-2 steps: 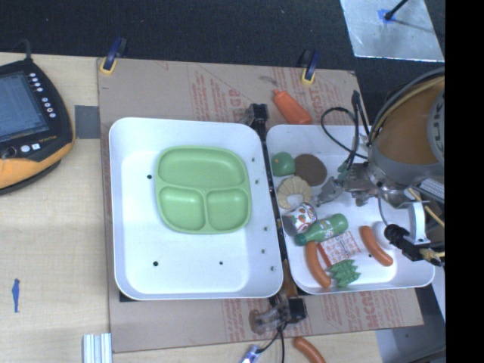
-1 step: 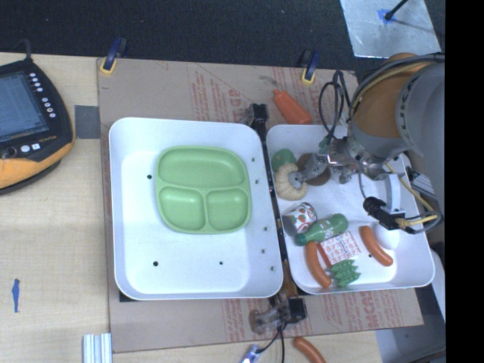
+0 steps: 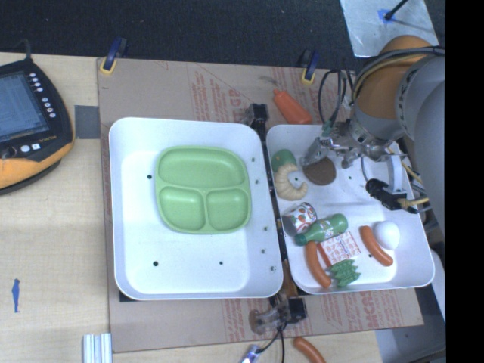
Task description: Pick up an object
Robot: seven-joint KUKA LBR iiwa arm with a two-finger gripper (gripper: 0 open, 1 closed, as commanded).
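We see our hand (image 3: 327, 151) at the frame's upper right, just above a round brown disc (image 3: 321, 172); grip state unclear.

Pincer (image 3: 327, 151) over brown disc (image 3: 321, 172) — right bin (image 3: 412, 274).

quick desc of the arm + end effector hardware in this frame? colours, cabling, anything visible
The arm is a fat, rounded grey casing with an orange band above the wrist. Below it sits a small metallic gripper assembly over the right bin. Black cables loop beside the wrist, and a black-and-white connector block hangs off its side. No readable markings.
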